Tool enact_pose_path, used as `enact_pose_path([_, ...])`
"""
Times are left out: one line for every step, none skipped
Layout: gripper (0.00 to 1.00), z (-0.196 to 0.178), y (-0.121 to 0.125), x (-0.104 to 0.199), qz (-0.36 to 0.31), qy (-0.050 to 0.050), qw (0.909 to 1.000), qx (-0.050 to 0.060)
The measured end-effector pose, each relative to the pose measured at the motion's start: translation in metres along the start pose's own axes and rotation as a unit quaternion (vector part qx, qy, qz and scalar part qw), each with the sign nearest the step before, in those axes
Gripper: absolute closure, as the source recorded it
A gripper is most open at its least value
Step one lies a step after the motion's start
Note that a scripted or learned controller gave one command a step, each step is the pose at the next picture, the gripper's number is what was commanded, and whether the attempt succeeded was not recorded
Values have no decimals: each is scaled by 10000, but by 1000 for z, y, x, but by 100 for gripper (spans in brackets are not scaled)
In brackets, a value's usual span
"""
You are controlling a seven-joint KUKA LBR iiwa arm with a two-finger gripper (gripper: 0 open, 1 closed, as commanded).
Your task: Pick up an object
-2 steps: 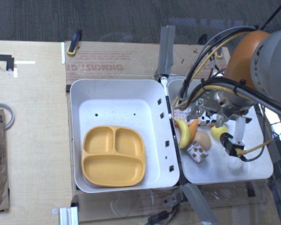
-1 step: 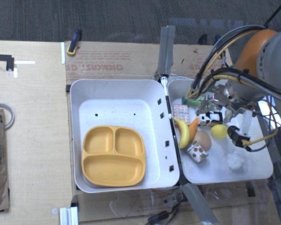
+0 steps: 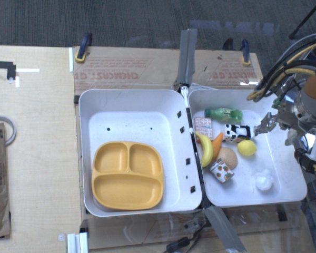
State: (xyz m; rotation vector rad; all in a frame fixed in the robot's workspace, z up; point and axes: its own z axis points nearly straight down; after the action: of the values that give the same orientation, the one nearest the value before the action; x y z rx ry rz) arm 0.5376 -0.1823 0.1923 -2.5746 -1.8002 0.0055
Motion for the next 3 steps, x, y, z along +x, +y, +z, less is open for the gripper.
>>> enact_pose_path([0, 0, 0, 0, -1, -1, 10000, -1])
enact_pose_path([0, 101, 1, 45, -1079, 4, 9942, -2])
enact_pose_path([100, 92, 1, 45, -1084, -6, 9941, 6])
